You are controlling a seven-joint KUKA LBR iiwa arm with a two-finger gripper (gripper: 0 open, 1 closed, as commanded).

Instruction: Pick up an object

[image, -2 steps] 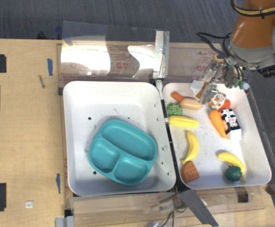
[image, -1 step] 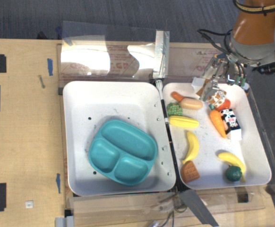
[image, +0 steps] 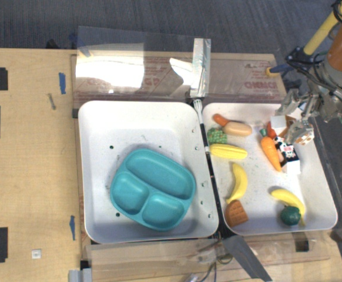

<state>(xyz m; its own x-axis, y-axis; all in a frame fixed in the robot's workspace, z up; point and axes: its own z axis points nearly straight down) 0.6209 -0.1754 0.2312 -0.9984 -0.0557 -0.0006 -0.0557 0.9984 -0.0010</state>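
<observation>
Because the toy foods all lie loose in the right-hand shallow white plastic bin (image: 327,200), the gripper (image: 300,119) hangs above its far corner near the tapered orange plastic carrot (image: 271,152), its grip state unclear.

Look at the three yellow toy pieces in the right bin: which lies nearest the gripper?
The short banana by the green ball; the long banana and the corn cob lie farther from the gripper.

Dark grey carpet (image: 159,4) beyond cardboard bench (image: 24,157)
</observation>
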